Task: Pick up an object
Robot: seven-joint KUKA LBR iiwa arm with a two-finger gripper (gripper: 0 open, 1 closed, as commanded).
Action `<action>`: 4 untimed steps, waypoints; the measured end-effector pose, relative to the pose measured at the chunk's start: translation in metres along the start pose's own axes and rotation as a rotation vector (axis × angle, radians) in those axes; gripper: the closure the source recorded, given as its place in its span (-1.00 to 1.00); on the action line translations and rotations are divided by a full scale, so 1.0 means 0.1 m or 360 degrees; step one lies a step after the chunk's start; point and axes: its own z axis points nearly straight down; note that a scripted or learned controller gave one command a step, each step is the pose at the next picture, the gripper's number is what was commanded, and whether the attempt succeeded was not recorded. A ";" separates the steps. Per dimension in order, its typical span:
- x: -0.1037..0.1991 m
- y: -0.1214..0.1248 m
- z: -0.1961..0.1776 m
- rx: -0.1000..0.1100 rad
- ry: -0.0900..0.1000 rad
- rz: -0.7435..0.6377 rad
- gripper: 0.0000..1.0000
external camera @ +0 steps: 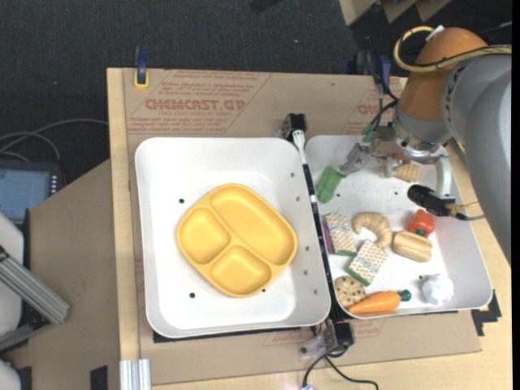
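Toys crowd the right white bin (pixel 479 287): pick the isolated green block (pixel 328 184) at its upper left, beside the divider, and descend squarely over it. It looks small, flat, matte. Your gripper (pixel 404 159) hovers near the far wall; its opening you cannot tell.

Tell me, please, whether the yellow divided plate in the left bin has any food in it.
Empty. All three compartments of the yellow plate show bare yellow, and the toy food lies in the right bin.
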 end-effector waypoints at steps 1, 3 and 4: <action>0.00 0.00 0.00 -0.0002 0.0000 0.0000 -1.00; 0.00 0.00 0.00 -0.0002 0.0000 0.0000 -1.00; 0.00 0.00 0.00 -0.0002 0.0000 0.0000 -1.00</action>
